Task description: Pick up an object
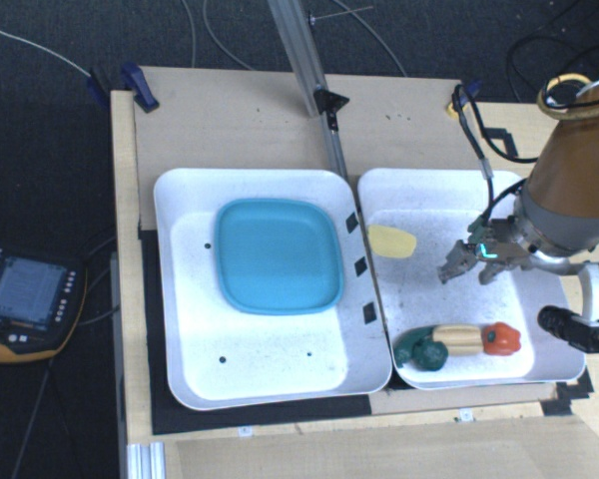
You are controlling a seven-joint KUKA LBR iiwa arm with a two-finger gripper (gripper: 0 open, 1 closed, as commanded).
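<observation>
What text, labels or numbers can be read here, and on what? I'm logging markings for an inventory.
None can be read.
Pendant left of the bench: its screen and keys show marks, too small and blurred to read.
Blue tray, yellow piece, green, tan and red toys, both bins, pincer: no lettering visible.

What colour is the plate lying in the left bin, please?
Light blue; the plate shows best in the camera view, inside the white left bin.
</observation>
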